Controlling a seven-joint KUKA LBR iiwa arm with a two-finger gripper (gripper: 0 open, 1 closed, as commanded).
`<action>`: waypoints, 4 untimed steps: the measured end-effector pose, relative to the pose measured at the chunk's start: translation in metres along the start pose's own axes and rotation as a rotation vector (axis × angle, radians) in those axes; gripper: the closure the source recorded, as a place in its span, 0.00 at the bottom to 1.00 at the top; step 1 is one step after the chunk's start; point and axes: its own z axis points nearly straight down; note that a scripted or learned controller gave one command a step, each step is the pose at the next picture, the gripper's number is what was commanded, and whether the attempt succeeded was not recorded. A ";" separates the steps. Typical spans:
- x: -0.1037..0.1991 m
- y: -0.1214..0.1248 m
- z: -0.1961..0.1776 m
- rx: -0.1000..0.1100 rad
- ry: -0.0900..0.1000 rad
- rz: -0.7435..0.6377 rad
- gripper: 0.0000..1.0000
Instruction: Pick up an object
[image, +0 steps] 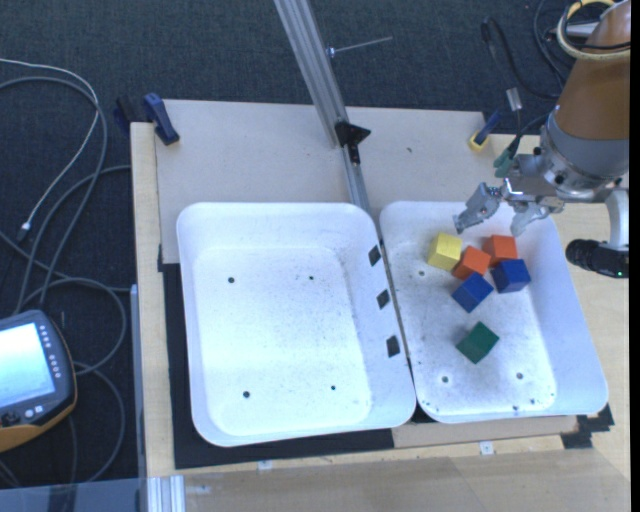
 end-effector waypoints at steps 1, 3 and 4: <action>0.012 0.027 0.105 0.008 0.001 -0.002 0.00; 0.000 -0.001 0.168 0.004 0.002 0.000 0.00; 0.003 -0.072 0.168 0.005 0.001 0.003 0.00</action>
